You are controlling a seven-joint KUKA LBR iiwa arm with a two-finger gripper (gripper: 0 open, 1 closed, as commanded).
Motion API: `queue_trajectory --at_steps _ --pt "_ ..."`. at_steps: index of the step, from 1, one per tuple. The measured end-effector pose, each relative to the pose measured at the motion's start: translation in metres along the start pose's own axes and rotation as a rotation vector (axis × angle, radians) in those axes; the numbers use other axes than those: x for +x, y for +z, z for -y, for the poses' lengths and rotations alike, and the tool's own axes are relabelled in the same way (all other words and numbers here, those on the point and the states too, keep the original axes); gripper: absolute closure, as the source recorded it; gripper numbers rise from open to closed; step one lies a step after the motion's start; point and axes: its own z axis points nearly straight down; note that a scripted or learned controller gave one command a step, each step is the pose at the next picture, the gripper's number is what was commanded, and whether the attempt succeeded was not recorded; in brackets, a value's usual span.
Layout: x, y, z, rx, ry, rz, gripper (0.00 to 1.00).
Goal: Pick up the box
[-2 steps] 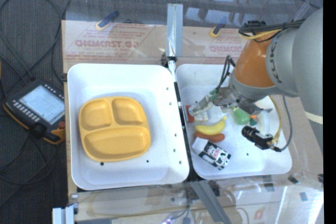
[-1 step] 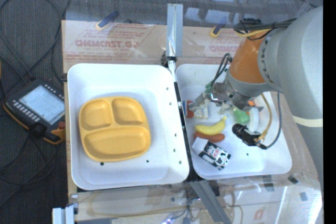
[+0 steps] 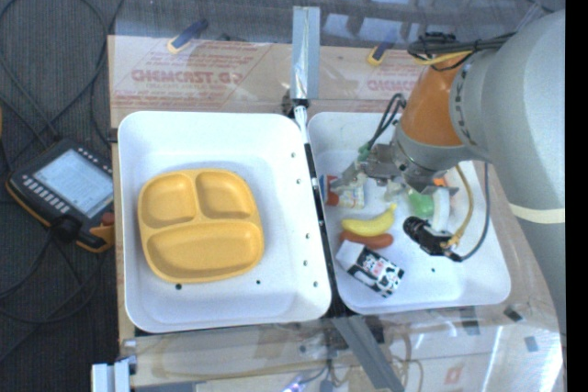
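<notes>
A small white box with a black-and-white print [image 3: 372, 269] lies flat near the front left of the right bin [image 3: 478, 285]. My gripper [image 3: 375, 170] hangs over the middle of that bin, well behind the box and apart from it. Right under the gripper's left side stands a small white and red carton [image 3: 353, 191]. The grey arm with its orange band [image 3: 439, 110] reaches in from the right and hides the bin's back right part.
A yellow banana [image 3: 368, 220] and a red sausage-shaped toy [image 3: 367, 240] lie between the gripper and the box. A green object [image 3: 421, 201] sits to the right of the banana. The left bin [image 3: 276, 289] holds a yellow divided plate [image 3: 199, 223].
</notes>
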Motion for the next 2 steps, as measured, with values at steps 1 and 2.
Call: queue_trajectory --at_steps 1,2 --pt "0.0006 -0.0136 -0.0055 -0.015 0.001 0.000 1.00" --pt "-0.0001 -0.0123 -0.0047 -0.012 0.002 0.001 0.00"
